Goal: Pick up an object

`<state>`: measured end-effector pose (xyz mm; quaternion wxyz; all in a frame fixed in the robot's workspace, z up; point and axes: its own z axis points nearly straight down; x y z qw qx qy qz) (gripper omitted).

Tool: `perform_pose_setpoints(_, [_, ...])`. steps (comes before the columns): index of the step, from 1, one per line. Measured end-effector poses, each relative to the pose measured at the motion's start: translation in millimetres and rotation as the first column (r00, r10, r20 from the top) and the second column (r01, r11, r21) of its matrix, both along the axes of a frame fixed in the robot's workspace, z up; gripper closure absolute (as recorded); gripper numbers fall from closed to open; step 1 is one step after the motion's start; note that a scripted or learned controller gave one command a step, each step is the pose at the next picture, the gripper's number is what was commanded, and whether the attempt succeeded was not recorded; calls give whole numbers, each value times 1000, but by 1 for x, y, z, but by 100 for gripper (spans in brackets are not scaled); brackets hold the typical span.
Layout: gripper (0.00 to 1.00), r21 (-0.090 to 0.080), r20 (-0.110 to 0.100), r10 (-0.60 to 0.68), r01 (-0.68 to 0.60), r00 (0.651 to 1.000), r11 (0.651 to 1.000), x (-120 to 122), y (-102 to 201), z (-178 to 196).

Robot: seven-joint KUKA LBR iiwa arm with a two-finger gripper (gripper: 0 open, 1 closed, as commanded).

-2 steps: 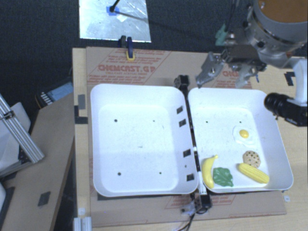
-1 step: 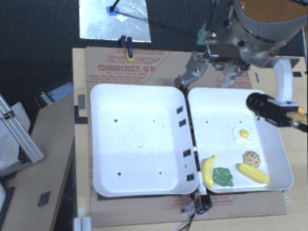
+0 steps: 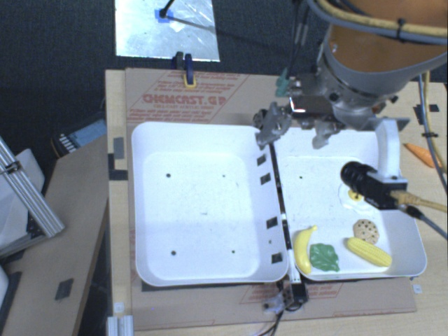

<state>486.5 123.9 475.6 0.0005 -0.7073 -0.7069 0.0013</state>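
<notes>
In the right bin [image 3: 308,180] several toy foods lie near the front: a yellow banana [image 3: 303,249], a green leafy piece [image 3: 324,257], a round cookie [image 3: 365,230] and a yellow corn cob [image 3: 369,252]. A white and yellow piece [image 3: 353,197] peeks out from under a black device on the arm. My gripper [image 3: 295,133] hangs over the back of the right bin, close to the divider between the bins. Its fingers are open, with nothing between them. It is well behind the foods.
The left bin [image 3: 196,201] sits beside the right one. A black cylinder and white bracket [image 3: 374,177] on the arm overhang the right bin. An orange carrot-like piece [image 3: 420,152] lies outside the bin at the right. A blue and yellow clamp [image 3: 187,68] holds the cardboard's back edge.
</notes>
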Motion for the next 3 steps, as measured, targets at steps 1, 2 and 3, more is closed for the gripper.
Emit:
perform_pose_setpoints(1, [100,3,8,3,-3,1000,1000,1,1,15])
perform_pose_setpoints(2, [100,3,0,13,-13,1000,1000,-1,90,-30])
perform_pose_setpoints(3, [100,-1,-4,6,-6,1000,1000,-1,111,-116])
